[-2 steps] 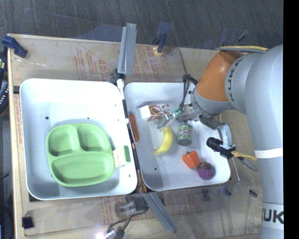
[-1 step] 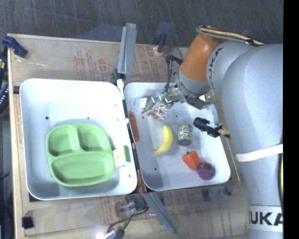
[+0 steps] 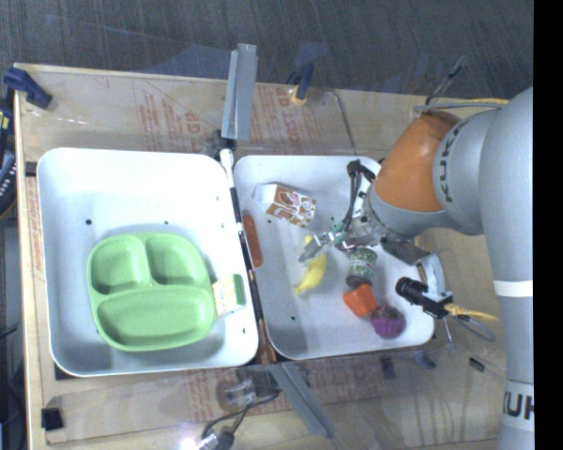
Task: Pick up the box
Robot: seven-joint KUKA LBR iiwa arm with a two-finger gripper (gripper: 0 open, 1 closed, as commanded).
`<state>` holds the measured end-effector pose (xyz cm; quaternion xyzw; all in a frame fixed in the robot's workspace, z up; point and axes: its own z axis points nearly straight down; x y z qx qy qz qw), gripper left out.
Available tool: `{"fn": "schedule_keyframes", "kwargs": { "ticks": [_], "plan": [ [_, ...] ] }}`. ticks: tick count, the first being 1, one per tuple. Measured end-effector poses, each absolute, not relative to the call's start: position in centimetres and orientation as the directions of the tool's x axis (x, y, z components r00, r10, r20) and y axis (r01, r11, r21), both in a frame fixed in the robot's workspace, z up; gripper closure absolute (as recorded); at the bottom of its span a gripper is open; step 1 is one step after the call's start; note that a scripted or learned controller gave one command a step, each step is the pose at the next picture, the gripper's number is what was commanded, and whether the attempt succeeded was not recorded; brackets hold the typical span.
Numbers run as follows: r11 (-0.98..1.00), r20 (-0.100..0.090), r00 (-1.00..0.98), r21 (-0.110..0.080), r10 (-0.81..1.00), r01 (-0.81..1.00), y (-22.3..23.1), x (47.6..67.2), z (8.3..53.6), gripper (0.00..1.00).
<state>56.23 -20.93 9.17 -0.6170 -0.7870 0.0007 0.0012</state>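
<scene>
The box (image 3: 289,204) lies flat in the far left part of the right bin (image 3: 291,340), a small brown-and-white carton tilted at an angle, apart from the other things. It looks light and fairly stiff, likely card that would dent under a hard squeeze (and its printed faces may be a little slick), so a hold across its two longer sides seems soundest. The hand (image 3: 341,239) hangs to the right of the box, near the middle of the bin over the banana (image 3: 311,272) and a small can (image 3: 360,264); how far it is parted I cannot tell.
</scene>
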Motion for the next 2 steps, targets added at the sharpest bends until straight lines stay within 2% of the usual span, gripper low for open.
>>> {"fn": "schedule_keyframes", "kwargs": {
  "ticks": [1, 2],
  "plan": [
    [0.249, 0.000, -0.249, 0.000, 0.969, 0.969, -21.0, 62.4, 14.3, 0.00],
    [0.312, -0.014, -0.312, 0.018, 0.950, 0.950, -20.0, 66.2, 11.0, 0.00]
  ]
}}
